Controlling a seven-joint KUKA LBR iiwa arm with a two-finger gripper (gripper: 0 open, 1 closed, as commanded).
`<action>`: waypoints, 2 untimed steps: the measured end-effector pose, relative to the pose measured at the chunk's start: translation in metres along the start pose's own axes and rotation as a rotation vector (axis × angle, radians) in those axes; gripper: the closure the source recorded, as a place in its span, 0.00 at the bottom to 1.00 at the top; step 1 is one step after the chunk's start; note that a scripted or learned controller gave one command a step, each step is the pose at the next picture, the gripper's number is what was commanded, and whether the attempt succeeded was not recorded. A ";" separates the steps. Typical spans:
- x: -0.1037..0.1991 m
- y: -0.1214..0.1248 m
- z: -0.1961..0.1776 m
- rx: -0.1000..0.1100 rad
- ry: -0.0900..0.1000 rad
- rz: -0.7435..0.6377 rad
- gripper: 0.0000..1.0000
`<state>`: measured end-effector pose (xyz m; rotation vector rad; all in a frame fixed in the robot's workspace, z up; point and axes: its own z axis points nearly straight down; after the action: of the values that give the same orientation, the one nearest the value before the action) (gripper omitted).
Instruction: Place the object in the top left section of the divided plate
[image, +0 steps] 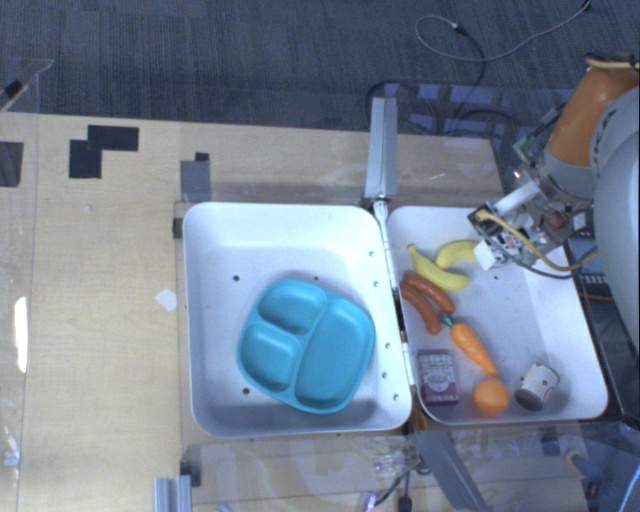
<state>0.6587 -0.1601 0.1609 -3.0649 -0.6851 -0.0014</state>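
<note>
Pale bench (100, 330), two white bins.
The divided plate (305, 345) lies nearer, in the left bin (215, 230). Farther, in the right bin (572, 335), the banana (456, 251) lies just left of the gripper (492, 240), long axis across; gripper opening state: cannot tell.

Bright, even overhead light; soft shadow beneath the divided plate (340, 345); glare far left.

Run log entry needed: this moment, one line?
gripper: over right bin, by banana | plate: left bin | sausages, carrot, orange, can, cup: right bin | task: pending
</note>
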 end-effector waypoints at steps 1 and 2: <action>0.002 -0.001 -0.011 0.000 0.003 -0.004 1.00; -0.044 -0.013 0.038 0.001 0.000 0.165 1.00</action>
<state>0.6131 -0.1675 0.1228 -3.1103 -0.4299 -0.0007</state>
